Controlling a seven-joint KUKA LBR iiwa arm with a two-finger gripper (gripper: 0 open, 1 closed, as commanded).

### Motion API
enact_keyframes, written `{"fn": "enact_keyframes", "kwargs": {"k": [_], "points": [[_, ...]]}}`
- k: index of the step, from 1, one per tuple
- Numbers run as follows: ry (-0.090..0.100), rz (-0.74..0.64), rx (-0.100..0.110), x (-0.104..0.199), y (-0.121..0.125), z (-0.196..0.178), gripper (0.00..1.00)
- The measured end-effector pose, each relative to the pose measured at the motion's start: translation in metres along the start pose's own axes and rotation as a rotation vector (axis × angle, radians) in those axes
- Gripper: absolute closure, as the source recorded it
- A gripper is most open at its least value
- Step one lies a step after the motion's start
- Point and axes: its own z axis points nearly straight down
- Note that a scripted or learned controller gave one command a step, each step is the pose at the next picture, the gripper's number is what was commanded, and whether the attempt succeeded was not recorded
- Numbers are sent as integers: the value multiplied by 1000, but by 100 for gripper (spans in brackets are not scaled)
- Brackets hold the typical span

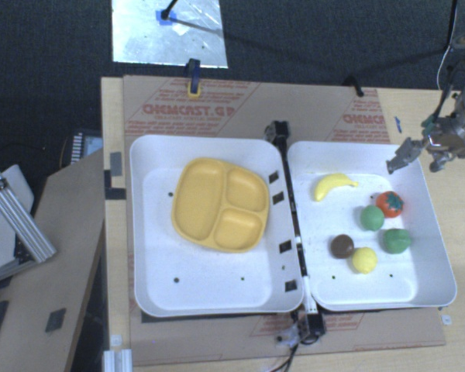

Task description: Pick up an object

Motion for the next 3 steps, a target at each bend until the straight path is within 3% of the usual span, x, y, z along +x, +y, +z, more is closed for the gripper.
{"fn": "enact_keyframes", "kwargs": {"k": [1,3], "points": [[-2,-3,-11,1,2,-7,0],[-2,-2,-9,-5,14,93,0]]}}
